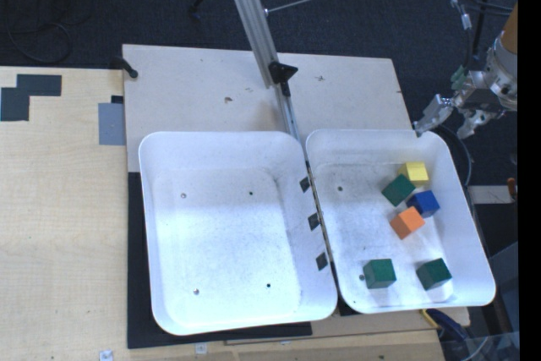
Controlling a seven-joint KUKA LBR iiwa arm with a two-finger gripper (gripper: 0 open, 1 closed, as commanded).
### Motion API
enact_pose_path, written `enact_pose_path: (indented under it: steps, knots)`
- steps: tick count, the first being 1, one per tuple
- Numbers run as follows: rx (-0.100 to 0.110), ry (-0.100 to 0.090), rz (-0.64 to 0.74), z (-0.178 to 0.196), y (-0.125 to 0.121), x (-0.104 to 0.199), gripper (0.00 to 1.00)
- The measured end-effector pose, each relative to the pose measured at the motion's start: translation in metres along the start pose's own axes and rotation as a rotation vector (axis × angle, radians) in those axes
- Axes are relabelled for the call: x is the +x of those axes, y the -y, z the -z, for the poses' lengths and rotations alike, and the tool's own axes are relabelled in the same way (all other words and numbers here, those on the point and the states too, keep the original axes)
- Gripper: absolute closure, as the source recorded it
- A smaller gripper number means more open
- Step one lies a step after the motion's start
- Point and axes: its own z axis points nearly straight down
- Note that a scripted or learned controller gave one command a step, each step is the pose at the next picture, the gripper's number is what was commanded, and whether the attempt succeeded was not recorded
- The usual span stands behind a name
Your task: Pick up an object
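Gripper (446, 119) of mine hovering at two o'clock past the right bin (473, 224) rim, fingers spread wide and holding nothing, blocks sitting inside at four o'clock: yellow block (415, 173), blue block (425, 203), orange block (407, 221), three green blocks (397, 189).

pale bench (203, 80), two white bins (169, 182)

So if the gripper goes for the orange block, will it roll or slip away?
The orange block looks like a flat-faced cube, so it should slide rather than roll. It probably stays rigid when squeezed. It sits tight against the blue block with the green block close by, so a push would likely shove those too.
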Motion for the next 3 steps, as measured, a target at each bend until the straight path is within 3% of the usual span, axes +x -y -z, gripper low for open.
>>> enact_pose_path:
  steps: [1,2,3]
  knots:
    - [0.007,-0.002,-0.006,-0.114,0.016,-0.006,0.0]
    - [-0.005,0.001,-0.005,-0.195,0.037,0.001,0.0]
    - [-0.005,0.001,-0.004,-0.168,0.021,0.003,0.0]
